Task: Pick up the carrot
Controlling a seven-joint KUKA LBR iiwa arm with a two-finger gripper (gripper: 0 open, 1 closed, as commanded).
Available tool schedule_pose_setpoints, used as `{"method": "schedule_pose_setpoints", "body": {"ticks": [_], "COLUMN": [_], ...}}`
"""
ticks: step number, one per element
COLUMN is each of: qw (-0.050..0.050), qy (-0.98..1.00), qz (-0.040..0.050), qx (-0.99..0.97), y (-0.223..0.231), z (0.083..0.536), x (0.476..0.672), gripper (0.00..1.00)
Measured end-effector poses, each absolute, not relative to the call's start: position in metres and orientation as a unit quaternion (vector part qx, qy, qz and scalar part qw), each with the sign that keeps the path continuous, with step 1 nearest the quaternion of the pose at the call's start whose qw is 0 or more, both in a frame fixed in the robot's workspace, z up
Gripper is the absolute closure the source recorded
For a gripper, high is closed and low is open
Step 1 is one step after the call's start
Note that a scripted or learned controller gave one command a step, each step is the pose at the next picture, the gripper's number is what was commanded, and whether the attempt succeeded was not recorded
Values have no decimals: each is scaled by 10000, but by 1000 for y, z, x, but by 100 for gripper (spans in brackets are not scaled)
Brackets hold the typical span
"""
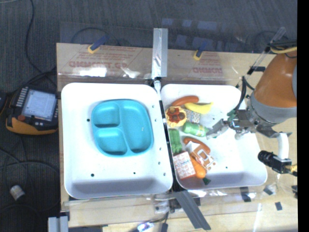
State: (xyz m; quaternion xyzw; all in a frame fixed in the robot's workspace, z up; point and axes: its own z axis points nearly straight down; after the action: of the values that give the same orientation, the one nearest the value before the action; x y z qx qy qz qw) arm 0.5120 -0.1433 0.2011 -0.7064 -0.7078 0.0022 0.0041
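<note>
Camera view: carrot (197,168) lying near the front edge of the right bin (241,175) among toy foods, pincer (217,128) low over that bin's middle, apart from the carrot, grip state unclear, blue divided plate (121,127) in the left bin (77,173)

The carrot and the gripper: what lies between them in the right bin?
In the camera view, a hot dog in a bun and bare white bin floor lie between the carrot and the gripper.
</note>
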Motion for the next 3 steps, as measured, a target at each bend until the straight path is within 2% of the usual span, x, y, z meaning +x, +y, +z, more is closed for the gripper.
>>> {"method": "schedule_pose_setpoints", "body": {"ticks": [1,2,3], "qw": [3,38,-1], "qy": [-5864,-6298,-7112], "qz": [-8,36,-11], "qx": [-8100,-7767,-7030], "y": [-142,-96,-103], "z": [113,119,88], "x": [497,482,485], "gripper": [0,0,0]}}
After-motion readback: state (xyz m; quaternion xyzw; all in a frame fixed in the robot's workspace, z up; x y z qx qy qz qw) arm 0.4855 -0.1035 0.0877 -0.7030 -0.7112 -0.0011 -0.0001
